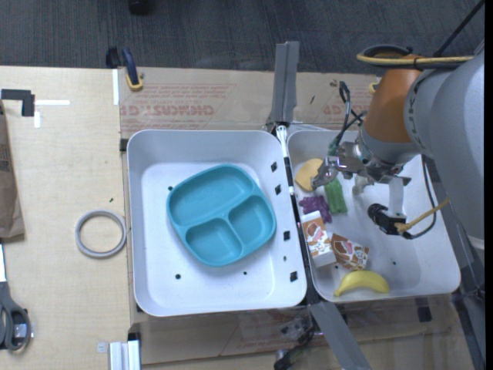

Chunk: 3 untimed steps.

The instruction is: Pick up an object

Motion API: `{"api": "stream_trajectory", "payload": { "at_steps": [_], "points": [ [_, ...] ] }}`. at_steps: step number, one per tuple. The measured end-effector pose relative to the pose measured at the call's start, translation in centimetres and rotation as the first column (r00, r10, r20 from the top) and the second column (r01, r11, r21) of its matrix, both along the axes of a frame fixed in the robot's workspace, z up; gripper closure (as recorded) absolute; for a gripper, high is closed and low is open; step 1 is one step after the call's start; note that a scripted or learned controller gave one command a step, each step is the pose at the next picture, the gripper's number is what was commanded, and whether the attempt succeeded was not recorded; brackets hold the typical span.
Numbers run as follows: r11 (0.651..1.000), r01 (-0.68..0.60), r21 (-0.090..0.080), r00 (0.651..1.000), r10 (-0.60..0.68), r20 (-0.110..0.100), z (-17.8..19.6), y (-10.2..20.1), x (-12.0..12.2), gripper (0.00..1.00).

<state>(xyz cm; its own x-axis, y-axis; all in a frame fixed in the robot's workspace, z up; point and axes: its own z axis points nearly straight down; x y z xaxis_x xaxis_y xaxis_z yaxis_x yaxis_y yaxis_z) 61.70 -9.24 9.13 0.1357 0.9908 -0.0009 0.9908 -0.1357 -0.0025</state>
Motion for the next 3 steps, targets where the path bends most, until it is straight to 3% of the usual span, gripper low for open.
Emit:
{"api": "stream_trajectory", "payload": {
  "at_steps": [1, 2, 3],
  "points": [
    [1.000, -0.001, -0.001, 1.000, 0.001, -0.001, 0.9, -0.1, 0.0, 1.00],
    [1.000, 0.024, 0.000, 1.000, -0.024, 0.001, 0.0, -1.0, 0.6, 1.00],
    [0.989, 0.146, -0.001, 0.989, -0.146, 0.001, 10.0, 6.0, 3.1, 1.00]
  ]
}}
